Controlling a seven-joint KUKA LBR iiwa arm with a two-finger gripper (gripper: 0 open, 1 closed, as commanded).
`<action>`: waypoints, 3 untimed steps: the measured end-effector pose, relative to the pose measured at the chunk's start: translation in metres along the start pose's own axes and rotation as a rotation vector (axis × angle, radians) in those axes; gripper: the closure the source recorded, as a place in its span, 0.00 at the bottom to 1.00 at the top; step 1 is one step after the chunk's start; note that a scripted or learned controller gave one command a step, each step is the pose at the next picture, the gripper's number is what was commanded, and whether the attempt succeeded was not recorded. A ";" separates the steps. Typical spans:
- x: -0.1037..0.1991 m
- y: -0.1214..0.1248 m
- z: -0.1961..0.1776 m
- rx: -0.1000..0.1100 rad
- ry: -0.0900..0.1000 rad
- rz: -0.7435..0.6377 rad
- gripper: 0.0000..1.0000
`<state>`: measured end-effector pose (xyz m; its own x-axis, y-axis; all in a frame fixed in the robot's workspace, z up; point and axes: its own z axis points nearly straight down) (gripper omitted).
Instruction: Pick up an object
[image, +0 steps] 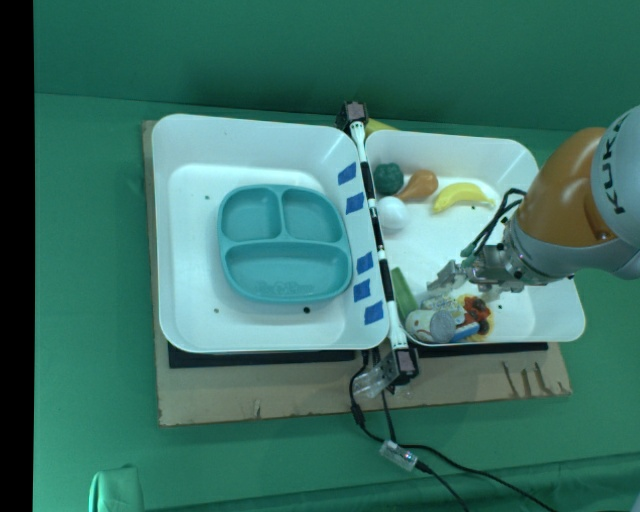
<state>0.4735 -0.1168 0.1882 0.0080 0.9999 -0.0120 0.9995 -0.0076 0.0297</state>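
Banana (461, 196) — yellow, curved, smooth-skinned — lies in the right bin (545, 320) near its far wall, just right of an orange-brown pear-shaped piece (420, 185) and a dark green lump (388, 178). Its long axis runs across the bin, left end lower in the view, right end tipped up toward the arm. A white ball (391, 212) sits by the divider. The gripper (449, 279) hangs over the near corner, above a heap of small toys (452, 318) — whether it is parted or has anything, I cannot tell. A teal divided plate (285, 243) rests in the left bin (185, 180).
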 end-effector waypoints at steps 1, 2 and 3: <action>-0.066 -0.005 -0.007 0.020 0.003 0.001 0.00; -0.005 -0.001 0.000 0.002 -0.003 0.003 0.00; -0.073 -0.005 -0.008 0.020 0.003 0.001 0.00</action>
